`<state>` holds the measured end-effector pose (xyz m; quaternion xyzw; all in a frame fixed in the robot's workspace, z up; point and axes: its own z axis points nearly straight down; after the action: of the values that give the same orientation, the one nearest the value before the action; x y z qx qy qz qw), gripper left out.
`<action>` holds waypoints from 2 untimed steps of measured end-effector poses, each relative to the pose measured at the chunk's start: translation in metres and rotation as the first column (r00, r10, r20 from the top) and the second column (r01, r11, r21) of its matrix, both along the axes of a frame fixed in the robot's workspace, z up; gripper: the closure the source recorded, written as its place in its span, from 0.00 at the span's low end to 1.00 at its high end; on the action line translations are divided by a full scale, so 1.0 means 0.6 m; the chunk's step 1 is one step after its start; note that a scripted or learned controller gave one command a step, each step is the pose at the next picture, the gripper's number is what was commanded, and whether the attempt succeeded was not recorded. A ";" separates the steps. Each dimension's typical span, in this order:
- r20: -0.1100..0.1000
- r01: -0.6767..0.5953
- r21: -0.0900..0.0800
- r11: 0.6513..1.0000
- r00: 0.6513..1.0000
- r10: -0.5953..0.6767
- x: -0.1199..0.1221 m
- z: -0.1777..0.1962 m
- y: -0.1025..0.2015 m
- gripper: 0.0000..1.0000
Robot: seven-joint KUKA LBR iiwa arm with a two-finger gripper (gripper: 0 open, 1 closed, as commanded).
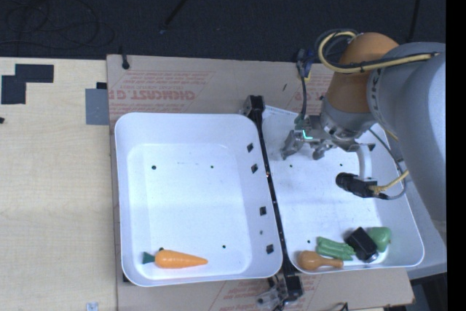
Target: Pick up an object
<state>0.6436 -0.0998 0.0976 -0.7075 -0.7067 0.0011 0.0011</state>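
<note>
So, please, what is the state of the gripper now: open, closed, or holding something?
Gripper: open, holding nothing, over the right bin.

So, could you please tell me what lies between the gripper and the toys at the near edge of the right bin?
In the camera view, bare white bin floor separates the gripper from the green toy.

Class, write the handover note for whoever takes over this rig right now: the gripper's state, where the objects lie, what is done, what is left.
Gripper: open, holding nothing, near the far edge of the right bin.
Objects: carrot in the left bin, near corner. A tan pear-shaped piece, a green vegetable, a black block and a light green piece clustered at the right bin's near edge.
Done: nothing picked.
Left: move to an object, grasp and lift it.
</note>
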 end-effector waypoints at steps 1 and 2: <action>-0.002 0.001 0.006 1.000 1.000 -0.001 0.000 0.093 0.121 0.00; 0.020 0.001 -0.003 1.000 1.000 0.000 0.004 0.425 0.057 0.00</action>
<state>0.6458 -0.0653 0.3526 -0.7077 -0.7065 -0.0047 -0.0072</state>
